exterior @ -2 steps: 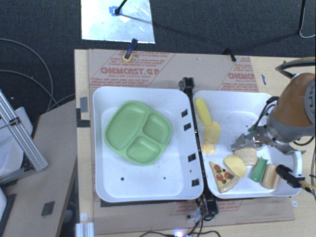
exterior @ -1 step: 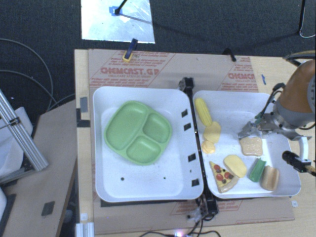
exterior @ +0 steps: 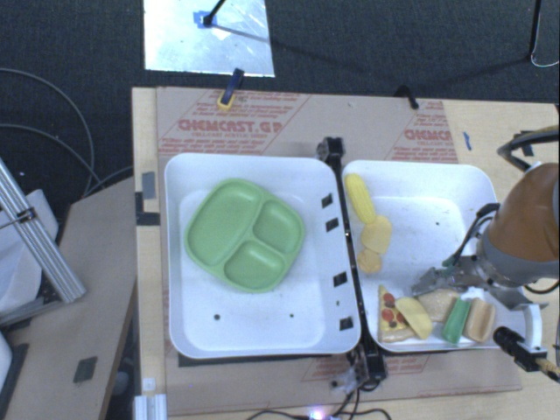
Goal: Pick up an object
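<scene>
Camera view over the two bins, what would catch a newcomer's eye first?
The green divided plate lies alone in the left bin. Toy food clusters in the right bin: a corn cob by the divider and a pizza slice near the front, where the arm reaches in.

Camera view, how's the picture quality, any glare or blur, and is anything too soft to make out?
Camera view: soft and low-resolution throughout; lighting even, with the white bins bright and nearly washed out; a reflective sheet at the top shows glare; the arm reads as a blurred orange-grey mass, so the gripper over the toy food is indistinct.
</scene>
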You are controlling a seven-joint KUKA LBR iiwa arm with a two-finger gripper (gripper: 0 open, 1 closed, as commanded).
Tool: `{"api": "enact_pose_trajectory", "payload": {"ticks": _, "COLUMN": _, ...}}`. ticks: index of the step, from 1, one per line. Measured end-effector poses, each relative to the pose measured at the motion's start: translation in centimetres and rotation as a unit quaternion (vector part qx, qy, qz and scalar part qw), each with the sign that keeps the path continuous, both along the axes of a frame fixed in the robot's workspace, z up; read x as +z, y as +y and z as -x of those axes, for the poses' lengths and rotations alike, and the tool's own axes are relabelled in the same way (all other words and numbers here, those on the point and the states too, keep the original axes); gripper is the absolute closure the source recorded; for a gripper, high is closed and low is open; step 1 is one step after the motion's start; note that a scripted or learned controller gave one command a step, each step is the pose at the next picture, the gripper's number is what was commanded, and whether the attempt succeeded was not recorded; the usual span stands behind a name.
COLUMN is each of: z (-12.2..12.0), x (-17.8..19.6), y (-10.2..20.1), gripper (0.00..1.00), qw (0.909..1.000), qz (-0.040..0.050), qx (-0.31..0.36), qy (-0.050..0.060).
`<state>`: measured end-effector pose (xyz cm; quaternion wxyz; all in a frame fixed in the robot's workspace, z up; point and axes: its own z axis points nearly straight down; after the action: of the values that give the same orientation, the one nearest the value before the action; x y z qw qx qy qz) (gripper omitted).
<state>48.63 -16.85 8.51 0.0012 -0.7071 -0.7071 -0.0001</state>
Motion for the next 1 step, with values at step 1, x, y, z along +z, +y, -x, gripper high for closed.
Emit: {"api": "enact_pose_trajectory", "payload": {"ticks": 1, "z": -0.13, "x": 10.49, "y": 5.05, "gripper": 0.0, "qw": 1.0, "qz": 0.0012, "qx": 0.004, "qy": -0.004}}
